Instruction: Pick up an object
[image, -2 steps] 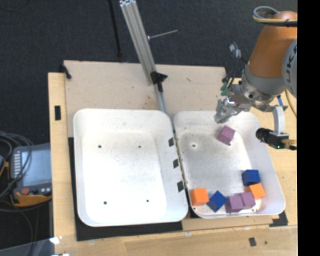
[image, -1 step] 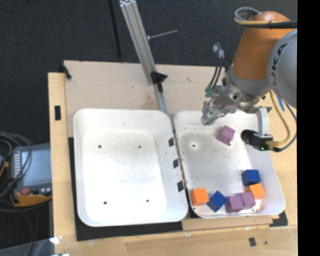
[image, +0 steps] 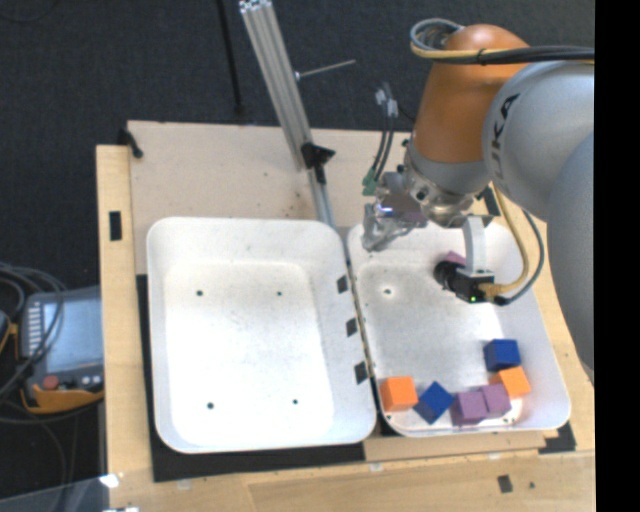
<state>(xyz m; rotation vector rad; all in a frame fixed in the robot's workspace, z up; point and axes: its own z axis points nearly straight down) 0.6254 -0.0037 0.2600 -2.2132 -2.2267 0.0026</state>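
Note:
Several foam blocks lie along the near edge of the right bin (image: 400, 300): an orange block (image: 399, 392), a blue block (image: 434, 401), two purple blocks (image: 468, 407) side by side, another orange block (image: 514, 381) and a blue block (image: 502, 354). A small pinkish piece (image: 455, 259) peeks out beside a black unit on the arm. My gripper (image: 381, 228) hangs over the far left corner of the right bin, well away from the blocks. Nothing shows under its tip.
The left bin (image: 250, 330) sits beside the right one, with a black-clipped divider (image: 352, 325) between them. A slanted metal rail (image: 285, 95) rises behind the bins. A handheld pendant (image: 60, 345) lies off the bench at left.

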